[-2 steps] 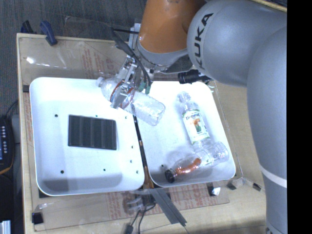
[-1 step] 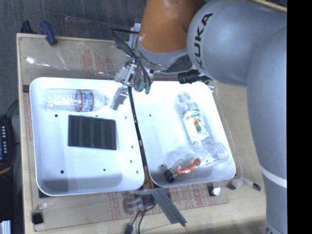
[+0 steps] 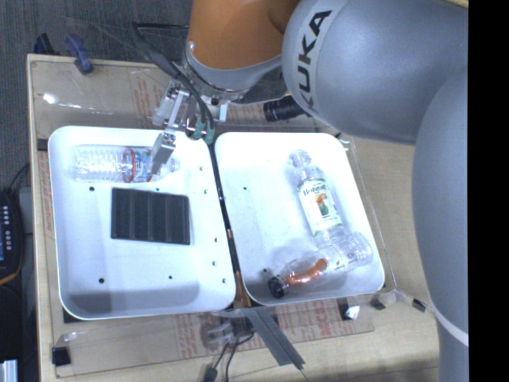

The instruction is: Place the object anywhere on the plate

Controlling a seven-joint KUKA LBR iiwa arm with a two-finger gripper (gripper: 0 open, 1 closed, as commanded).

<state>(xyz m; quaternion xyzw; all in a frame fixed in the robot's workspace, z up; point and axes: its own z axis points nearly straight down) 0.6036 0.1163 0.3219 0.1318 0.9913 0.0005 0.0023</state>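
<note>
So the claw (image 3: 163,151) is down in the left bin (image 3: 79,293), right at the label end of a clear plastic bottle (image 3: 111,163). The bottle lies on its side with its long axis running left-right, stretching away to the claw's left. Can't honestly tell how the claw is set or whether it's got the bottle. The plate (image 3: 151,216) looks like a dark ribbed rectangle, flat, sitting just below the bottle toward the near edge. The bottle's crinkly and see-through, probably slippery. Two more bottles lie in the right bin (image 3: 262,165).
</note>
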